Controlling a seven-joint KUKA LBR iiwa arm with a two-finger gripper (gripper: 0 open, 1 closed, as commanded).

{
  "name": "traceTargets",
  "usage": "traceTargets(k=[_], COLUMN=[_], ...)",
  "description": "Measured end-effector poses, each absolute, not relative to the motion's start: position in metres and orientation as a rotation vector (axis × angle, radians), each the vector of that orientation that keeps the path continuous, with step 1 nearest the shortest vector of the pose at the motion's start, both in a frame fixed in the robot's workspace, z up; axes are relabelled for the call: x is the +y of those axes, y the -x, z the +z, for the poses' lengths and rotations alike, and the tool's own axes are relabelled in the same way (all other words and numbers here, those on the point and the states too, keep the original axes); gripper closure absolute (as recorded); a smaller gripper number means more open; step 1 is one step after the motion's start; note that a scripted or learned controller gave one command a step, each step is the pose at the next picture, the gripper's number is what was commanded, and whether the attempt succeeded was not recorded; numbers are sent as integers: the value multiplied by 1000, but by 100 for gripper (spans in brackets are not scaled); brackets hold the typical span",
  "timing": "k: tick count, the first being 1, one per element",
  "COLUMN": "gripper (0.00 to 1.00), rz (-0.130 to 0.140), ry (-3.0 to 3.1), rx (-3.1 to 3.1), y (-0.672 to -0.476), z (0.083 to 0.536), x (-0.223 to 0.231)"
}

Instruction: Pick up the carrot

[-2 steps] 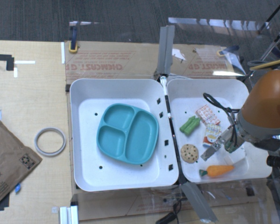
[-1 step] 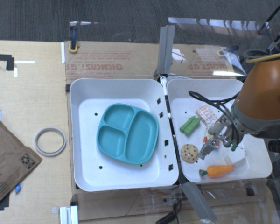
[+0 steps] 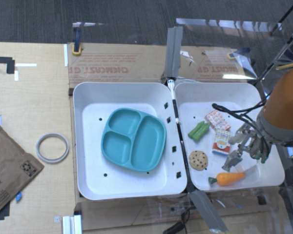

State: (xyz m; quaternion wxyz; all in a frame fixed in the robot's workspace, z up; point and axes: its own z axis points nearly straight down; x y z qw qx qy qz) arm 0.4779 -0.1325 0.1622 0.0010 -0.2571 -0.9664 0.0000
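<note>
Arm's at the approach step: gripper (image 3: 233,161) hovers just above the carrot (image 3: 228,178), jaws apart, nothing held. Next: drop down and close.

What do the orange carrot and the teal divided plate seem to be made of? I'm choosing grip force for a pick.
The orange carrot with a green stub looks like moulded toy plastic: uniform colour, smooth, slightly glossy skin. The teal divided plate also looks like hard plastic, with a satin finish, rounded moulded ridges and a soft sheen. Neither is certain from above.
</note>
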Motion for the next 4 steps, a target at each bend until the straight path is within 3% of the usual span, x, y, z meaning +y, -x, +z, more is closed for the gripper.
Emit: traceTargets(k=[1, 2, 3, 4], gripper=[0, 0, 100, 0], rz=[-1, 0, -2, -2], ry=[143, 654, 656, 656], rx=[-3146, -3074, -3074, -3074], y=[-481, -478, -479, -479], z=[95, 91, 99, 99], x=[-107, -169, -168, -168])
